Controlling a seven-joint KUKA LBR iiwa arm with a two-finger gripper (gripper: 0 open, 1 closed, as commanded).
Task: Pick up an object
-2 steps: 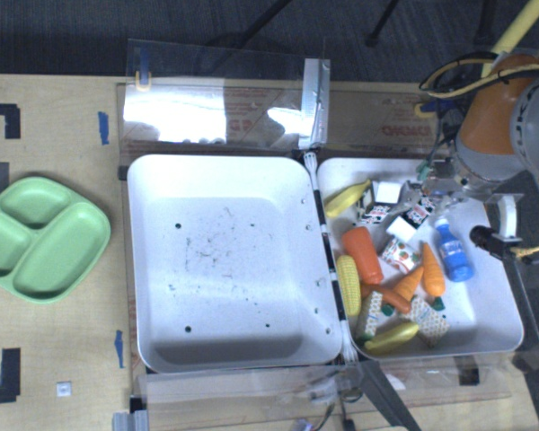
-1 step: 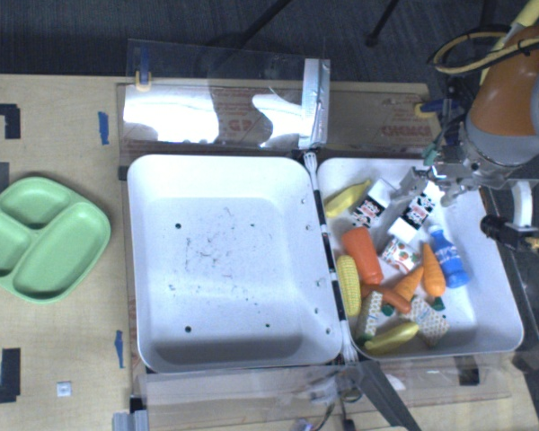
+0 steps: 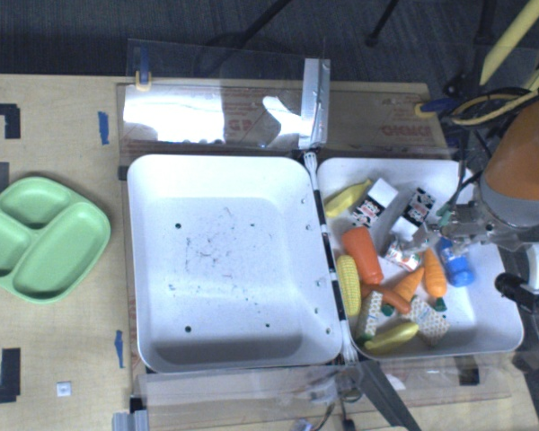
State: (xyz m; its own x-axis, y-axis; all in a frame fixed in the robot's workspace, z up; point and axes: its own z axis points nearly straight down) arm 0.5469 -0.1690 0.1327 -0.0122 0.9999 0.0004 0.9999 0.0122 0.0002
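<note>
You have the left bin (image 3: 220,259) bare white | right bin (image 3: 499,317) crowded: corn cob (image 3: 349,284), orange cylinder (image 3: 363,255), carrots (image 3: 435,275), blue cap (image 3: 459,271), yellow banana (image 3: 343,198) | gripper (image 3: 449,227) low over the clutter, arm (image 3: 519,164) from right | green divided plate (image 3: 41,238) on tabletop (image 3: 54,133), far left.

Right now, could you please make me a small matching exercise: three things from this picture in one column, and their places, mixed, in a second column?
Things:
1. green divided plate
2. corn cob
3. blue bottle

Places:
A. right bin, against the wall between the bins
B. on the bench, left of both bins
C. right bin, just below the hand

Pairs: 1-B, 2-A, 3-C
</note>
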